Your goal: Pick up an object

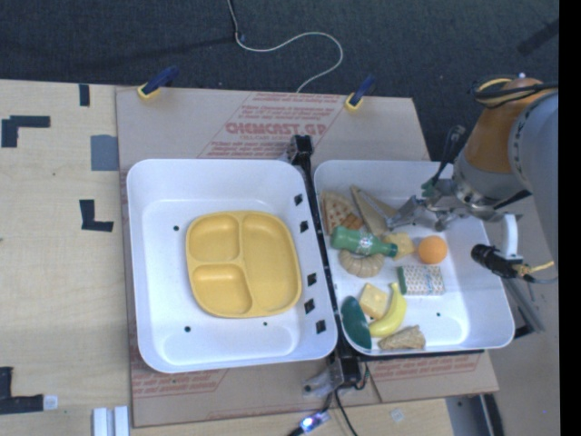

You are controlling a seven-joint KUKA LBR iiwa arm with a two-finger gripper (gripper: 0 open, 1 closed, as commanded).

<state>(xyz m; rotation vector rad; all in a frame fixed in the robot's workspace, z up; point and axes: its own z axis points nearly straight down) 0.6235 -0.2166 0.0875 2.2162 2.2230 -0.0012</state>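
Observation:
The right bin (pixel 495 321) holds several toy foods. Among them are a green bottle (pixel 363 242) lying on its side, an orange (pixel 432 249), a banana (pixel 392 312), a waffle (pixel 338 213) and a tan wedge (pixel 368 207). My gripper (pixel 406 214) reaches in from the right and hangs low over the bin's back half. It is just right of the tan wedge, above the bottle's cap end and up-left of the orange. I see nothing held in it.
A yellow divided plate (pixel 243 263) lies in the left bin (pixel 150 243). A speckled cracker (pixel 423 282), a cheese cube (pixel 372 298), a round biscuit (pixel 361 263), a dark green piece (pixel 355 322) and a brown slice (pixel 404 339) crowd the right bin's front.

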